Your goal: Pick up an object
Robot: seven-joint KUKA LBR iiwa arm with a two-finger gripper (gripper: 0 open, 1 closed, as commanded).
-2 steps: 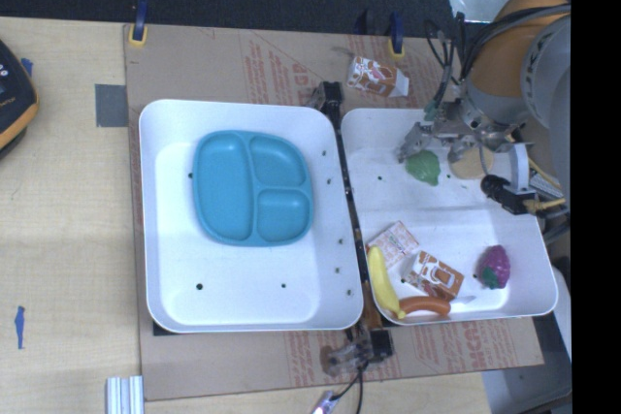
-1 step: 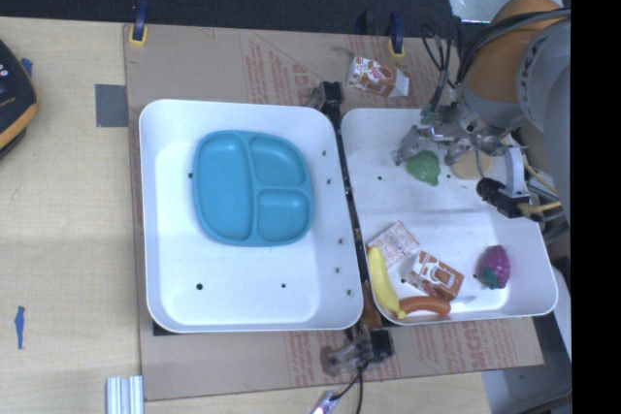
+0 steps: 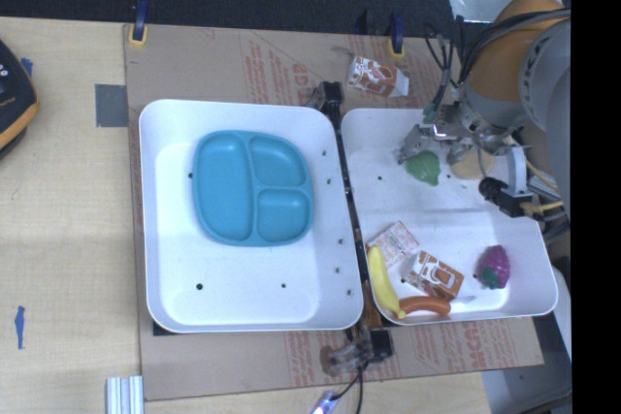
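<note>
My gripper (image 3: 419, 148) is low over the far part of the right bin (image 3: 456, 218), reaching in from the right. It hangs right above a small green object (image 3: 424, 171) and touches or nearly touches the object's top. Nearer the front of the same bin lie a yellow banana (image 3: 381, 281), an orange sausage (image 3: 425, 307), two snack packets (image 3: 393, 244) (image 3: 435, 275) and a purple bunch of grapes (image 3: 494, 267). A pale round object (image 3: 467, 166) is partly hidden under the wrist.
The left bin (image 3: 170, 257) holds a blue divided plate (image 3: 254, 187). Another snack packet (image 3: 376, 78) lies on the cardboard behind the right bin. A black and yellow device (image 3: 14, 97) sits at the bench's left edge.
</note>
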